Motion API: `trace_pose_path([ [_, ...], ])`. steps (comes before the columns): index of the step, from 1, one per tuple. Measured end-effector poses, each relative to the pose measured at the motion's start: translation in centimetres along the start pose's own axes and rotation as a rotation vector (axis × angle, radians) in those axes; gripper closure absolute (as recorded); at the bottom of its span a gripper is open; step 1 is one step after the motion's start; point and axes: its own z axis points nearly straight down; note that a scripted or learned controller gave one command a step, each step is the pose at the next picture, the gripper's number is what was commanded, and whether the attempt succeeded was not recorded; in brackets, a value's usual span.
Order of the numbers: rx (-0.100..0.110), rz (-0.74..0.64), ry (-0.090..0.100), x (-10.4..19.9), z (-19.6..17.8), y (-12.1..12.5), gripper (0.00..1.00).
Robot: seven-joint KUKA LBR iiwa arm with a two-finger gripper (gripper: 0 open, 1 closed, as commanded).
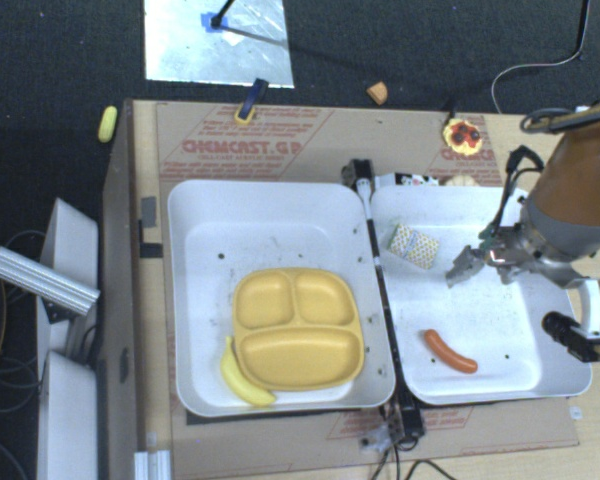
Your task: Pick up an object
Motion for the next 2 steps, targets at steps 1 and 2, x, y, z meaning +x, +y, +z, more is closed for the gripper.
trace_pose_path([
  [1, 0.001, 0.003, 0.0, 2.3, 5.5, -4.5, 0.0],
  [2, 0.0, 0.004, 0.0, 2.8, 10.0, -4.7, 0.0],
])
